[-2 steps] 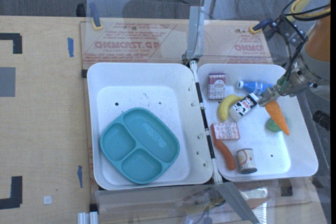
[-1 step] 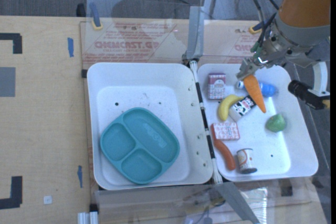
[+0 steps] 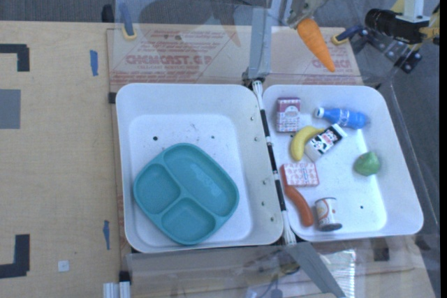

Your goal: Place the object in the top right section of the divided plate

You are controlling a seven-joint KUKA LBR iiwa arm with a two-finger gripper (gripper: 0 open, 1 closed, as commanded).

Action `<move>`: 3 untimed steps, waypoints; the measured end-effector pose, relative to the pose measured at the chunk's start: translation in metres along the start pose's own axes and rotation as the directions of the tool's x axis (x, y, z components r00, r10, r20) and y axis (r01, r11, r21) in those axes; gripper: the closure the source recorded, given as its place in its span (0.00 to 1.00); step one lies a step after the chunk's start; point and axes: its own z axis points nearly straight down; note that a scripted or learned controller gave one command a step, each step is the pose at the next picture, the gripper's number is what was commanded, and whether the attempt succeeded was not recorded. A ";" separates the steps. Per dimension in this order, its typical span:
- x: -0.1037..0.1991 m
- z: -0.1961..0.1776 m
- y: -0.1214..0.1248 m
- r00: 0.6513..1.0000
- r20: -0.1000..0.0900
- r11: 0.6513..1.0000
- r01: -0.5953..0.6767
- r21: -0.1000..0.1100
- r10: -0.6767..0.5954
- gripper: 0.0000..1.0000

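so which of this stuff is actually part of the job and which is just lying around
In the job:
carrot, held at its top between the fingers
divided plate, left bin

Lying about, right bin:
banana
blue bottle
green fruit
sausage
can
two red packets

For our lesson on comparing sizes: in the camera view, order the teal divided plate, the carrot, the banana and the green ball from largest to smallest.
1. Teal divided plate
2. Carrot, though raised nearer the camera, so unsure
3. Banana, similar to the carrot
4. Green ball

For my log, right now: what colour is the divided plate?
Teal, clearest in the camera view: divided plate.
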 end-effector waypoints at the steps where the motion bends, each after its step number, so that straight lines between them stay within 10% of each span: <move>1: 0.080 0.078 0.017 0.999 -0.002 0.999 -0.048 0.003 0.048 1.00; 2: 0.131 0.174 -0.029 0.953 -0.004 0.953 0.302 0.002 -0.302 1.00; 3: 0.216 0.211 -0.095 0.921 -0.004 0.921 0.390 0.002 -0.390 1.00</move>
